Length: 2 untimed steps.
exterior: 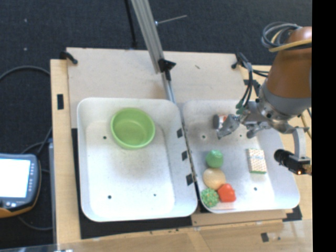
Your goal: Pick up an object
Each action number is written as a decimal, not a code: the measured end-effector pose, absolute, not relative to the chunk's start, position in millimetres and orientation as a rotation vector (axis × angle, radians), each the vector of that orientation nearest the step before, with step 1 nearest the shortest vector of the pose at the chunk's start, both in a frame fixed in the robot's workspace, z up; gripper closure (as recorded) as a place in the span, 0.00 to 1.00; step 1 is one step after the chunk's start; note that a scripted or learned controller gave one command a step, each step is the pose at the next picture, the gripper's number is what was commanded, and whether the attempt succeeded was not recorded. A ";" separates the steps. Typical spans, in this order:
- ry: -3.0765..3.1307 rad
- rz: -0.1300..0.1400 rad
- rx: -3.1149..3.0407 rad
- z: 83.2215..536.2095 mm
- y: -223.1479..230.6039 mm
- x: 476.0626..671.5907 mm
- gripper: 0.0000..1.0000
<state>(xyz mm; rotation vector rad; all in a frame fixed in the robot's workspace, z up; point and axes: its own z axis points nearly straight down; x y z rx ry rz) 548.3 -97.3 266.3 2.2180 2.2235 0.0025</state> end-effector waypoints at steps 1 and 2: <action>2.221 0.003 2.219 266.3 -97.5 548.3 0.00; 2.222 -0.007 2.225 203.6 -96.3 546.1 0.00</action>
